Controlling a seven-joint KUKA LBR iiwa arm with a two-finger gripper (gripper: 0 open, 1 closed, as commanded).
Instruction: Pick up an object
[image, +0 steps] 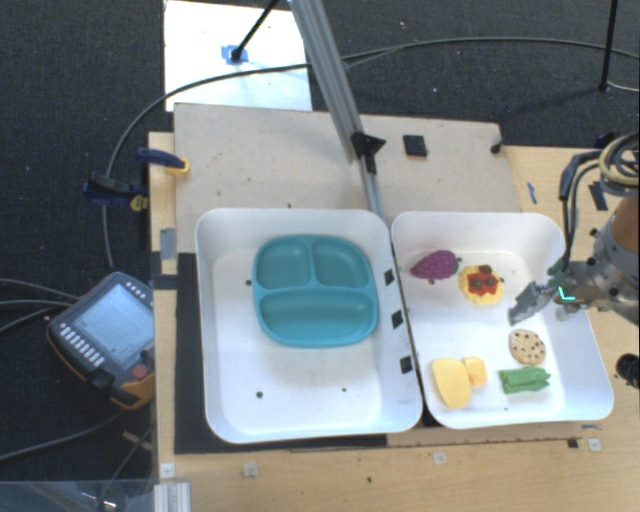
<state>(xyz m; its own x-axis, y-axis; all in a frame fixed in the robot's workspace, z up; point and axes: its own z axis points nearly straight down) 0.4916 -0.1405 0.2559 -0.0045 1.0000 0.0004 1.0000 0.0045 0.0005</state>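
The right bin holds several toy foods: a purple grape bunch, a yellow disc with red topping, a speckled cookie, a yellow slab with a small orange-yellow piece beside it, and a green pod. My gripper hangs over the right side of this bin, just above the cookie and right of the topped disc. It is open, with nothing between its fingers.
The left bin holds a teal divided plate. A grey slanted pole comes down to the bins' far edge. A teach pendant lies off the bench at the left. Cables hang near the arm.
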